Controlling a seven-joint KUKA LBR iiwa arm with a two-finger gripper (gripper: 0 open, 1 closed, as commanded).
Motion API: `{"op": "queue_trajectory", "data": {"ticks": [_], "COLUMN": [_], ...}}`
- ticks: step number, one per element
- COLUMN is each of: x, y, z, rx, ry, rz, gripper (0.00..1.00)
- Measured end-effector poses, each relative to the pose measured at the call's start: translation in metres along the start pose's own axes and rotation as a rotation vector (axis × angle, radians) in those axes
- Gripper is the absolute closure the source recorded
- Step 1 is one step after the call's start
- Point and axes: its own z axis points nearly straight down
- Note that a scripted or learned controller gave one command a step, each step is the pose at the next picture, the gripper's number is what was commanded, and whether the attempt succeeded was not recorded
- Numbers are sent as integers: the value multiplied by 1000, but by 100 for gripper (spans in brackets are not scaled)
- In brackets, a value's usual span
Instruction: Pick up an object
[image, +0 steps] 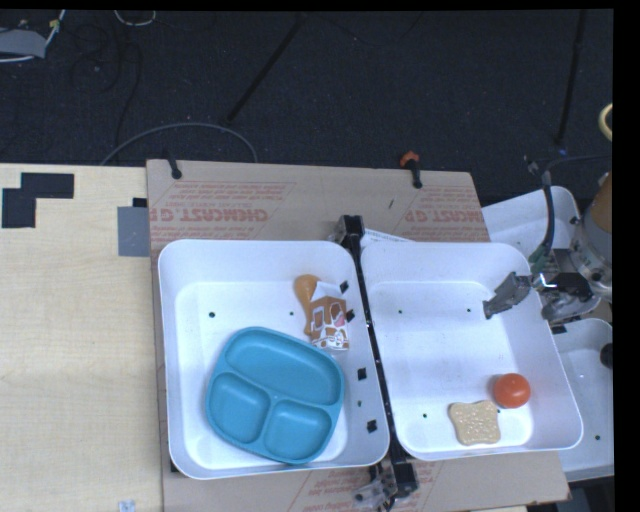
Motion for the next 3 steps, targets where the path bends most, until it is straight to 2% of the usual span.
{"op": "queue_trajectory", "data": {"ticks": [1,2,3], "x": [0,1,-4], "y": [2,-4,0], "z": [-6,39,85], "rx": [-11,-7,-7], "ry": [-2,-1,-1], "rz": [-3,-2,-2], "gripper": [0,0,0]}}
